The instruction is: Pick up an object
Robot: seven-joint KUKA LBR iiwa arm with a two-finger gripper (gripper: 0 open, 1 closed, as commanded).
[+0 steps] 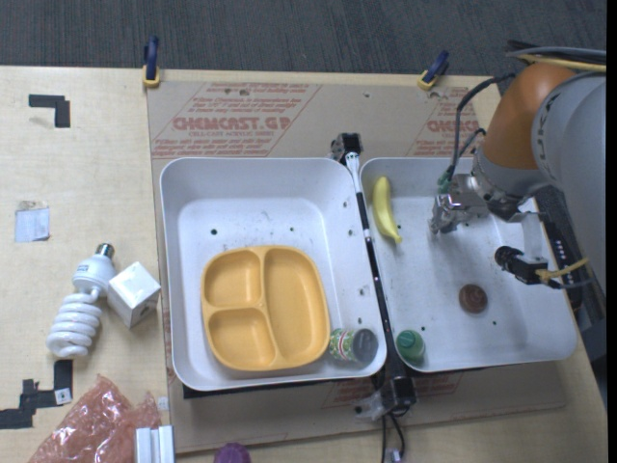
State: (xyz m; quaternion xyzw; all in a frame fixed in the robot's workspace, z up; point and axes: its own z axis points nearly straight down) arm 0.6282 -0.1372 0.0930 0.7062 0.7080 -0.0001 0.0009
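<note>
Banana (385, 208) lies in right bin (540, 340), upper left part, near the divider. Gripper (445, 215) hangs just right of it, apart, nothing between fingers; opening can't be told. Brown disc (472, 298) lower right, green cap (410, 343) bottom left corner.

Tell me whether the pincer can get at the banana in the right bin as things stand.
Probably yes. The pincer hangs over the right bin, beside the banana, which lies alone near the divider wall. Nothing sits between them, though the wall close by may crowd a finger.

Dark carpet (289, 13) beyond wooden bench (87, 162)
</note>
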